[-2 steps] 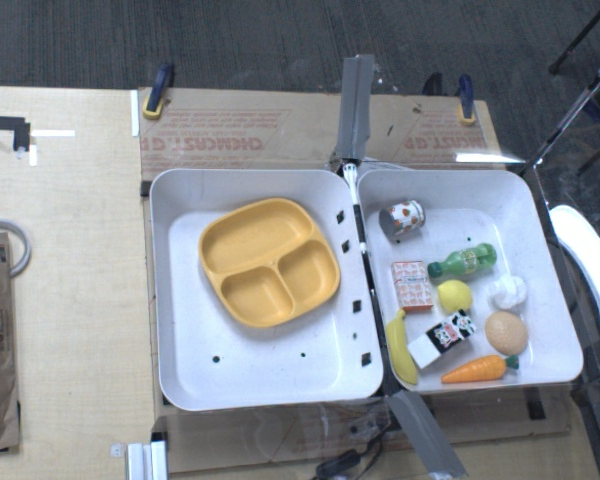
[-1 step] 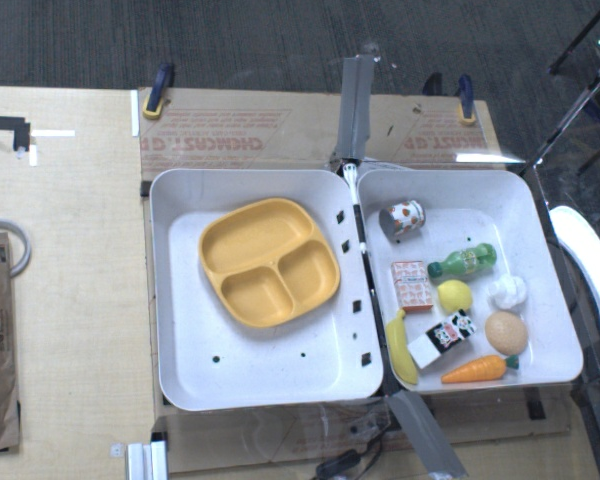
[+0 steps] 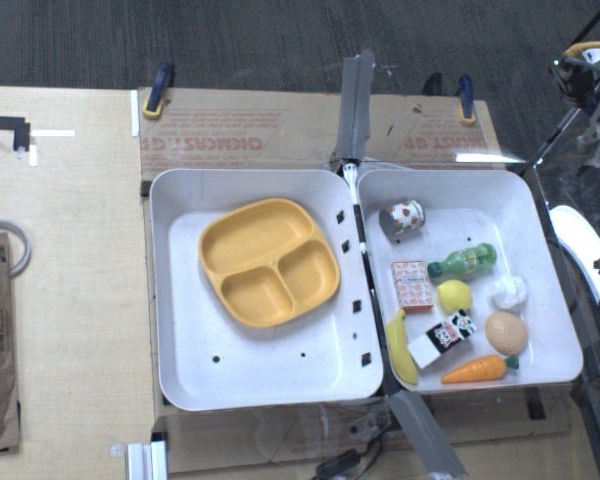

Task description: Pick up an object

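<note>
Though flat, carrot [image 3: 473,370] tip leftward

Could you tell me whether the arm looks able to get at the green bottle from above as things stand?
Probably yes: the green bottle lies on its side with nothing on top, apart from the lemon just below it.

left bin [image 3: 180,368] holds a divided plate [image 3: 269,262] near its centre; right bin [image 3: 550,228] adjoins it; in the right bin: a cup [image 3: 404,218] at the rear left, a bottle [image 3: 463,262] before it, a carton [image 3: 411,284] left of a lemon [image 3: 454,295], an egg [image 3: 506,332] behind a carrot [image 3: 474,370], a banana [image 3: 400,349] at the front left.
</note>
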Tool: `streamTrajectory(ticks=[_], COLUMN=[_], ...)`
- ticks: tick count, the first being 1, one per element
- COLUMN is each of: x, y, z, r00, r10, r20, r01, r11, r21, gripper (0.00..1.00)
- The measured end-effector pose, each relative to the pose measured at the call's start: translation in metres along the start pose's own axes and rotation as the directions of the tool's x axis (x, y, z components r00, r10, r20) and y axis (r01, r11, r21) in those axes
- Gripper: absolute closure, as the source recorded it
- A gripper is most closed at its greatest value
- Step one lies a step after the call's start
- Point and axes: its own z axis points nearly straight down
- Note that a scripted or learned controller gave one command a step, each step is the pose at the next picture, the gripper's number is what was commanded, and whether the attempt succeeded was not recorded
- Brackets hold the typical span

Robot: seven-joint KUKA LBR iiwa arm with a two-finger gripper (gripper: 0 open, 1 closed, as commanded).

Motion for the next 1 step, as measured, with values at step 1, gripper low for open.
streamTrajectory(ticks=[1], x=[0.0461], y=[-0.0037], z=[-0.0399], r00=[1.000], r10=[0.002], r20=[-0.003], r01=[-0.002], r11=[1.000], r21=[-0.001], gripper=[1.00])
